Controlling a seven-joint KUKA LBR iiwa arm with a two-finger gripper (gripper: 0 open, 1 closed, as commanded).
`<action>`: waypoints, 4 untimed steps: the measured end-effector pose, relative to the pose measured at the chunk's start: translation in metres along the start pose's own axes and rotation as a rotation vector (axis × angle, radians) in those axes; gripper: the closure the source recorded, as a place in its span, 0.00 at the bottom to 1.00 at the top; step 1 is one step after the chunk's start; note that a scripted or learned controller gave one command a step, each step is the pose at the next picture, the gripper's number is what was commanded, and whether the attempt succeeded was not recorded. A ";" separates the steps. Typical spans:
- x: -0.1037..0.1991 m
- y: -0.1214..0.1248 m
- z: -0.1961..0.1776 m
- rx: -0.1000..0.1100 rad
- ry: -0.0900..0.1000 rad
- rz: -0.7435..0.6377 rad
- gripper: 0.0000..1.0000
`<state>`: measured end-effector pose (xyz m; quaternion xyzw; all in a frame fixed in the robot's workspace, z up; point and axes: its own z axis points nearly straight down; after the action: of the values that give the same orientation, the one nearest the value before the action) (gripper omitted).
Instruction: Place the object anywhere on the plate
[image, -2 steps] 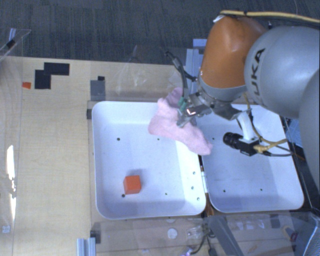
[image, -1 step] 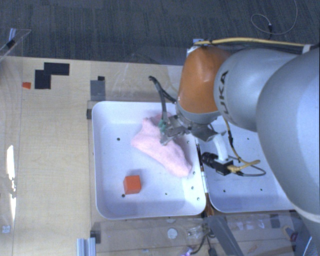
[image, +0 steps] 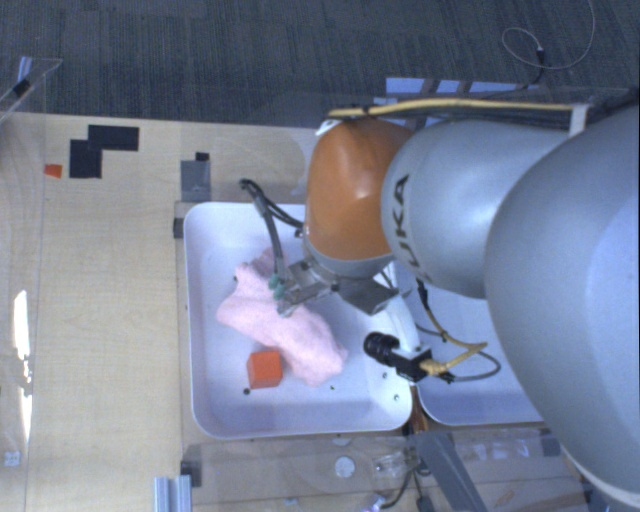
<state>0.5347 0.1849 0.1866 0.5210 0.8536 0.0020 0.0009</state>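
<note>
1. The orange block (image: 265, 369) sits in the left white bin (image: 205, 300), near its front edge.
2. It touches the pink cloth (image: 285, 325).
3. The gripper (image: 285, 295) rests on the cloth, up and right of the block.
4. I cannot tell its state.

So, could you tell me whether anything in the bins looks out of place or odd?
The pink cloth lies crumpled in the left bin rather than flat, with the gripper on it. An orange block sits against its lower edge. Nothing looks spilled or damaged.

Pink cloth (image: 283, 325) soft, matt; bin (image: 215, 400) smooth white plastic; bench (image: 100, 330) pale wood.
</note>
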 end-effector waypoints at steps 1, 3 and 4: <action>0.036 0.017 0.085 -0.015 0.001 0.427 1.00; 0.040 0.029 0.090 -0.023 0.000 0.311 1.00; -0.006 -0.014 0.013 -0.002 -0.001 0.293 1.00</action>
<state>0.5246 0.1732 0.1738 0.6399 0.7684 0.0026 0.0016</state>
